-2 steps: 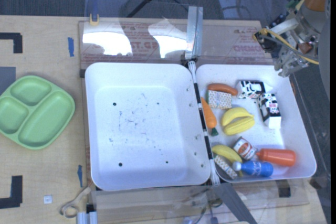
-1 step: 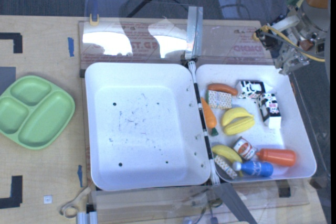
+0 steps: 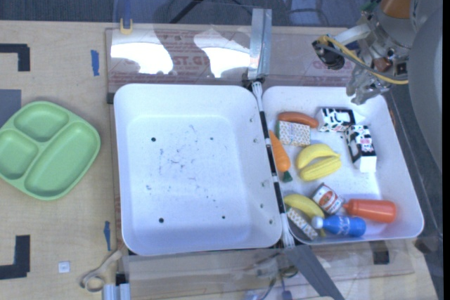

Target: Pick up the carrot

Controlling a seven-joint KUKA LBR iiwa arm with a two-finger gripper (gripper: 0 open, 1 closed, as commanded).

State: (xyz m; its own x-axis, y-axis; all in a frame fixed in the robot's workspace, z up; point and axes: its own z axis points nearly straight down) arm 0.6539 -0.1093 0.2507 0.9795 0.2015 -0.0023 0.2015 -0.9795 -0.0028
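Observation:
The carrot (image 3: 280,153) is orange with a small green tip at its near end. It lies lengthwise along the left wall of the right bin (image 3: 410,197), just right of the divide between the two bins. My gripper (image 3: 360,90) hangs over the far right corner of that bin, above and behind a black-and-white carton (image 3: 336,118). It is well apart from the carrot, up and to the right of it, and holds nothing that I can see.
Crowding the carrot in the right bin are an orange sausage (image 3: 297,119), a tan block (image 3: 294,133), bananas (image 3: 318,159), a second carton (image 3: 363,145), a can (image 3: 325,198), and orange (image 3: 370,208) and blue (image 3: 343,225) bottles. The left bin (image 3: 190,165) adjoins. A green divided plate (image 3: 46,149) sits far left.

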